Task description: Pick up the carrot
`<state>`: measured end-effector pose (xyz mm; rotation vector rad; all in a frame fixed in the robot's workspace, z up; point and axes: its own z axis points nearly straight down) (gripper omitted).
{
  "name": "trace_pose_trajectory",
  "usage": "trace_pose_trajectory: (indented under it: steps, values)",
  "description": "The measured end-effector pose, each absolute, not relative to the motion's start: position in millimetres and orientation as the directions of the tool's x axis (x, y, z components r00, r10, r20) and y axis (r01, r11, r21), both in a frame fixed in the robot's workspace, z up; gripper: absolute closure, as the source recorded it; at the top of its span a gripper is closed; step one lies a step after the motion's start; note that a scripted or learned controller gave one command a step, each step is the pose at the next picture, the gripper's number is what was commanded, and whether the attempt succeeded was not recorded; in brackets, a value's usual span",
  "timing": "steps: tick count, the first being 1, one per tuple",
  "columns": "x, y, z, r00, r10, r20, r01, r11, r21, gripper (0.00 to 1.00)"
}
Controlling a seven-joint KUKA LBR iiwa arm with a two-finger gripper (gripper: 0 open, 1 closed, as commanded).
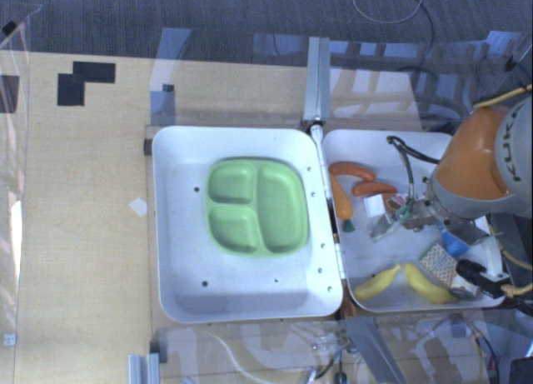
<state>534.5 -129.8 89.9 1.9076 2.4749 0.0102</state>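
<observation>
Carrot lies in the right bin, hard against its left wall, and you can see its long axis running along that wall from the far side toward the near side, green stub at the near end. Just beside it, toward the bin's far left corner, sit two sausages. The gripper hangs over the middle of the bin, so the carrot lies to the left of the jaws, a short way off, with a small white block between. You cannot tell how far the jaws stand open or whether they grip anything. Two bananas rest along the near edge; a green divided plate fills the left bin.
</observation>
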Motion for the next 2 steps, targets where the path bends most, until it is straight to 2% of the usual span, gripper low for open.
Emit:
trace_pose_trajectory:
  steps: [1,2]
  values:
    - [536.5,-127,100,-0.258,0.966,-0.005,0.966,0.258,0.017,1.00]
    - [491.2,-183,193,-0.295,0.955,-0.003,0.955,0.295,0.003,1.00]
